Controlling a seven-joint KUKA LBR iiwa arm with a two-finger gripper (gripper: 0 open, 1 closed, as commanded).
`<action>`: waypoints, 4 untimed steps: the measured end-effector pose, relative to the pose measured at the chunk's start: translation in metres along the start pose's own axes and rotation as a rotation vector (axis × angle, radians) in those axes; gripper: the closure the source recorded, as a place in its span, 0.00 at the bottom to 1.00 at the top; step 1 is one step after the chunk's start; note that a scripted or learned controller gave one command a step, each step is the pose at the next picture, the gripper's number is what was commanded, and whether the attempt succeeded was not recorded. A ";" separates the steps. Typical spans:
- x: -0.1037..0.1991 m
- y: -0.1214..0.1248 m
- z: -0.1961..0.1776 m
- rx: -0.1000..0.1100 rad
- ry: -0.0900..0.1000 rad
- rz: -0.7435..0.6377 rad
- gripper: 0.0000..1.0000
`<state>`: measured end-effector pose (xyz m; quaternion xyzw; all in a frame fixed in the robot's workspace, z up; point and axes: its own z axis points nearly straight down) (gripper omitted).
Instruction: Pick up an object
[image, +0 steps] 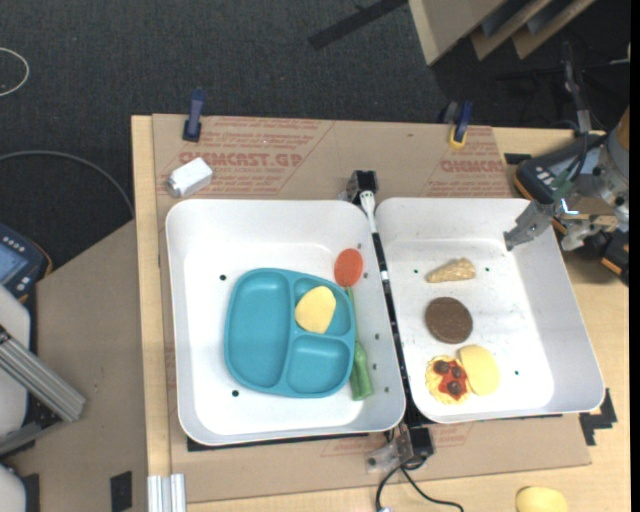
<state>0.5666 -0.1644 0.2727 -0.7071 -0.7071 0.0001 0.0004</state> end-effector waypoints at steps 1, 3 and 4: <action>0.068 -0.037 0.141 0.015 0.006 -0.005 0.00; 0.070 -0.031 0.173 -0.016 -0.005 0.002 1.00; 0.232 -0.088 0.084 -0.007 0.004 -0.012 1.00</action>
